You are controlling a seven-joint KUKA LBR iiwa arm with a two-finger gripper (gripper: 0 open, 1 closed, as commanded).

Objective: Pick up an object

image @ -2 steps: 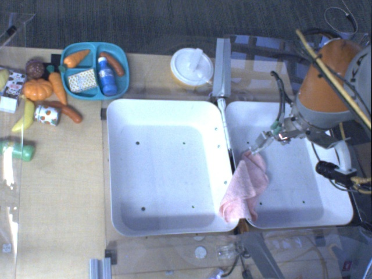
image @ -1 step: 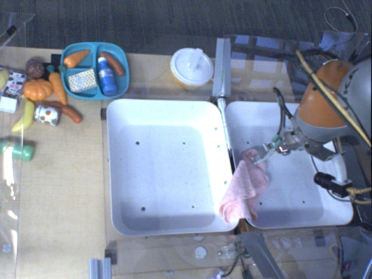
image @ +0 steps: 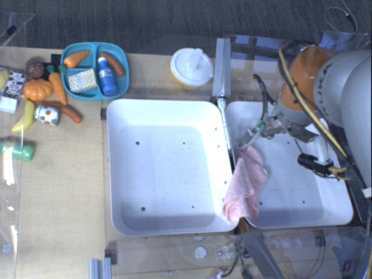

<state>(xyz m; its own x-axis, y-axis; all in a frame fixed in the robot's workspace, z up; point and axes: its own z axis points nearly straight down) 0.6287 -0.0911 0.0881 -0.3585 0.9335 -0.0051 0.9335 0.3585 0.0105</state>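
Observation:
A pink cloth [image: 246, 182] lies crumpled over the wall between the two bins, mostly in the right bin [image: 302, 208], with its lower end hanging over the rim of the left bin [image: 163, 161]. My gripper [image: 256, 134] is low in the right bin's near-left part, just above the cloth's upper tip. The tip rises toward the gripper, and the view does not settle whether they touch. The grey arm with its orange band [image: 305, 68] comes in from the right.
On the bench at the back left stands a teal divided plate [image: 119, 57] with toy food. A white lidded cup [image: 192, 67] sits behind the bins. Loose toy foods [image: 46, 100] and a green toy [image: 20, 151] lie at the far left.

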